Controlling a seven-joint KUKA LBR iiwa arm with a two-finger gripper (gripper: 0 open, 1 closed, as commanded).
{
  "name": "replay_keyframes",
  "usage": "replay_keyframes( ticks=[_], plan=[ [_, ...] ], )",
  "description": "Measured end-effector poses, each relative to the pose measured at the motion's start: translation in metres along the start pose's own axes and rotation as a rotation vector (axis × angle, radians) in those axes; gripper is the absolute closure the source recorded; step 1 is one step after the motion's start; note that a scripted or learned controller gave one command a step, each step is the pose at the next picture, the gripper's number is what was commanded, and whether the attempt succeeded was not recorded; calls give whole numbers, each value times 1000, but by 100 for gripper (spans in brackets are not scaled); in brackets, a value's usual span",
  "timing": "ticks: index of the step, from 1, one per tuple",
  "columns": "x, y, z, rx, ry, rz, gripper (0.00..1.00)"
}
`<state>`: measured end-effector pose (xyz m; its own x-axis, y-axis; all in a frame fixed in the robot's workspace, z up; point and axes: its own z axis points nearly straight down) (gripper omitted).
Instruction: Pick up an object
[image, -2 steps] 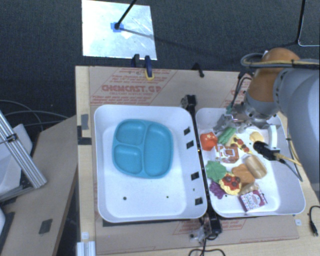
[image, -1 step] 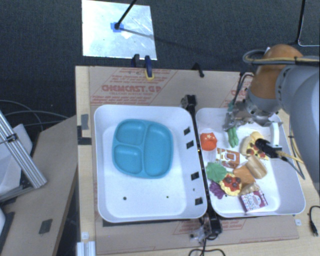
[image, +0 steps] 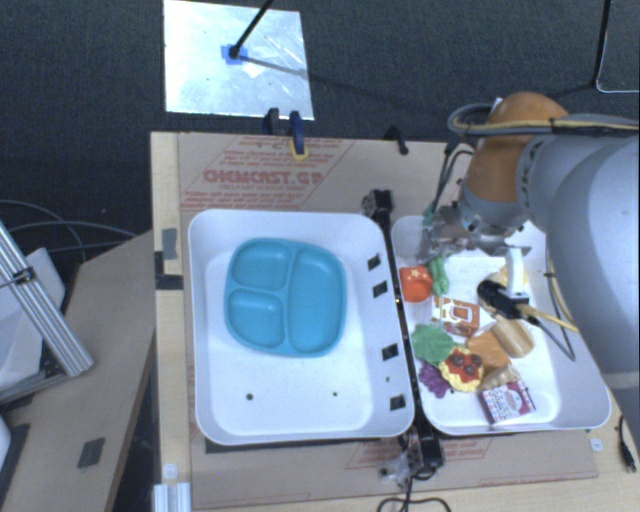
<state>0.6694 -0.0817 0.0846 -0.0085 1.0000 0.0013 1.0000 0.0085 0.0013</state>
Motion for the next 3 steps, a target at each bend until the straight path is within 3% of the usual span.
replay_keyframes(
  ticks=[1, 2, 3],
  plan=[
    [121, -13, -107, -9, 2, -5, 100],
    [69, 1, -100, -2, -3, 10, 100],
    [146, 1, -100, -1, 1, -2, 100]
  ],
)
